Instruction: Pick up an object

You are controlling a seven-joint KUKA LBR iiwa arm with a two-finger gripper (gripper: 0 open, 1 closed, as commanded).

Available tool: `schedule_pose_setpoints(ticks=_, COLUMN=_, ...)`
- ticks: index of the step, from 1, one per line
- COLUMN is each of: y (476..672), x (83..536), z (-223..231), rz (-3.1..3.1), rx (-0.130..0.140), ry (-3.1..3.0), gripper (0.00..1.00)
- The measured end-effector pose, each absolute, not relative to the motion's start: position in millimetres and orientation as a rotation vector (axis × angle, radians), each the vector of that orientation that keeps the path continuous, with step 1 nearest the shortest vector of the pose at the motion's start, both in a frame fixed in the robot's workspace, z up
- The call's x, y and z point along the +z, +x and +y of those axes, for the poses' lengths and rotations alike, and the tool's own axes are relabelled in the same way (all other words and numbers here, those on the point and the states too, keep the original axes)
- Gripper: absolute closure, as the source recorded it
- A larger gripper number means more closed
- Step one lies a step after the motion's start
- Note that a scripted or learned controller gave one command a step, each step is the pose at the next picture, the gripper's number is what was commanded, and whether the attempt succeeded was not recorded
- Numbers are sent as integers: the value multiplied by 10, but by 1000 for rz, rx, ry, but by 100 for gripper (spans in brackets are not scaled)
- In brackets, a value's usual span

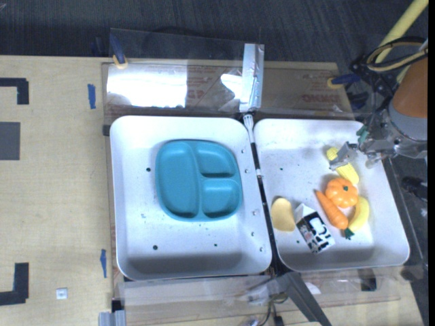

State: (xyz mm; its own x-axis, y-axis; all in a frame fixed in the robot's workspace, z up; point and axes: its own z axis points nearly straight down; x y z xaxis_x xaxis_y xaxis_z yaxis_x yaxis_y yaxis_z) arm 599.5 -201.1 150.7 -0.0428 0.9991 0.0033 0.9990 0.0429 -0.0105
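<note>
The gripper sits low over the upper right part of the right-hand shallow white bin, at a small yellow piece. Whether it is apart or clamped cannot be told. Candidate objects lie just below it: an orange toy pumpkin, an orange carrot, and a yellow banana. The left bin holds a blue divided tray.

Step in hand appears to be the approach. The next move calls for centring on one object, closing, then lifting.

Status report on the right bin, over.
Pincer low over right bin's far side. Nothing seen gripped. Small pumpkin, carrot clustered nearby.
</note>
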Motion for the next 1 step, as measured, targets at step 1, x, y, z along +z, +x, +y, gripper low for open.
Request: schedule_pose_setpoints(ticks=1, y=6235, x=957, z=-2097, rz=-2251, rx=-18, ry=-2183, gripper=0)
